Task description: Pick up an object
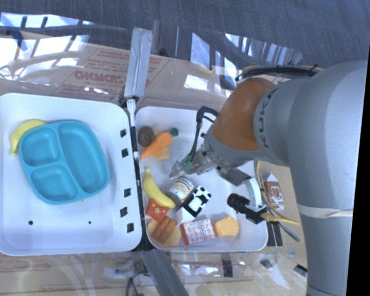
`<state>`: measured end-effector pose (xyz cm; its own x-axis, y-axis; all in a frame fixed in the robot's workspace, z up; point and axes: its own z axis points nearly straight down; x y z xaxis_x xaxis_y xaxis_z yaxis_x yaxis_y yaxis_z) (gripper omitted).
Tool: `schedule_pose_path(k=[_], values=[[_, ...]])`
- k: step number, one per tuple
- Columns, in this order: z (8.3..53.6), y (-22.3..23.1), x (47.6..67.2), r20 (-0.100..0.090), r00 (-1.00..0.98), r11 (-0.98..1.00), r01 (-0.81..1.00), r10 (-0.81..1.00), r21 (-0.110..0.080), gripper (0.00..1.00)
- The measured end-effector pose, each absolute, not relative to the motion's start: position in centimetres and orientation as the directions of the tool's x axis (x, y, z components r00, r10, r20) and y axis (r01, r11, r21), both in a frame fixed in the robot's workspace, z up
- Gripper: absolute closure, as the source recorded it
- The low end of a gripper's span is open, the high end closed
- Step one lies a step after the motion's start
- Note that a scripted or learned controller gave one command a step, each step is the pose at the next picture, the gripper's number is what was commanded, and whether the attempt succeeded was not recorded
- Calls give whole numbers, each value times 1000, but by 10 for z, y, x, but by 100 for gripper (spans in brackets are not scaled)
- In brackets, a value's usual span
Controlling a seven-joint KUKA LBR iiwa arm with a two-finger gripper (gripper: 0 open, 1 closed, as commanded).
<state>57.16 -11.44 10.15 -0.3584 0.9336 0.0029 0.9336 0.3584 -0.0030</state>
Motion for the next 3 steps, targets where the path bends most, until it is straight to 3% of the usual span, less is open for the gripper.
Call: schedule_pose_path(k=[1,2,3], values=[[101,-115,571,3,-358,358,934,934,-3,0],[96,-103,538,-8,-251,251,968,968,10,0],[105,-101,537,-5,-257,257,966,966,6,100]])
